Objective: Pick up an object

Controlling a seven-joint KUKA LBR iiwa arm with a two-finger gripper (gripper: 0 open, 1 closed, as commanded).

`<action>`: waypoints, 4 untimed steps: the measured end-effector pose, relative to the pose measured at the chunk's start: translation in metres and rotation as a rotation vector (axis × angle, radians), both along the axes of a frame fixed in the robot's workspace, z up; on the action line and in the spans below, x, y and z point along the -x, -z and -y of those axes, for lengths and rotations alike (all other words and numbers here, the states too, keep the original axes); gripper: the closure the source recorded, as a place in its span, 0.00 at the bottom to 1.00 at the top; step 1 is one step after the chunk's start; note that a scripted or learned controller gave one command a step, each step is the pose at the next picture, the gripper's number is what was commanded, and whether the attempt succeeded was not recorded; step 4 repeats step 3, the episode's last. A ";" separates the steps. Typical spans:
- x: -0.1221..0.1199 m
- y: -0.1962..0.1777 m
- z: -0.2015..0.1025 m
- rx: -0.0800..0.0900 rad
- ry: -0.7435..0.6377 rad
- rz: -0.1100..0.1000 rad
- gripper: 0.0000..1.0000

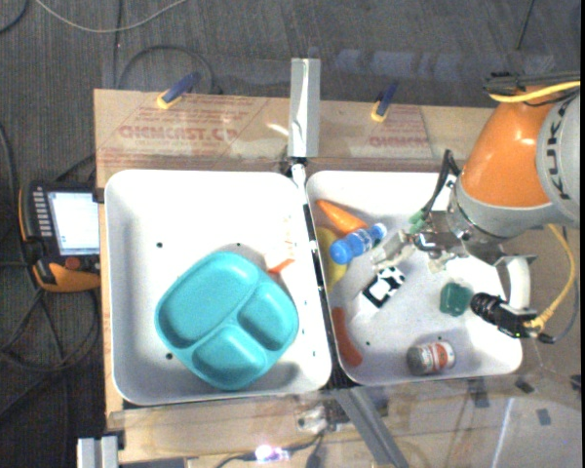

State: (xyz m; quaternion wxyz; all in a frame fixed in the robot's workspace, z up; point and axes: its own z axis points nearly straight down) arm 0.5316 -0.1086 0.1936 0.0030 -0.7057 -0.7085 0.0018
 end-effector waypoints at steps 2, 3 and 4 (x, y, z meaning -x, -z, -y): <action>0.004 0.093 -0.006 -0.001 0.041 -0.004 1.00; -0.053 0.013 -0.049 0.005 0.081 0.000 1.00; -0.053 0.013 -0.049 0.005 0.081 0.000 1.00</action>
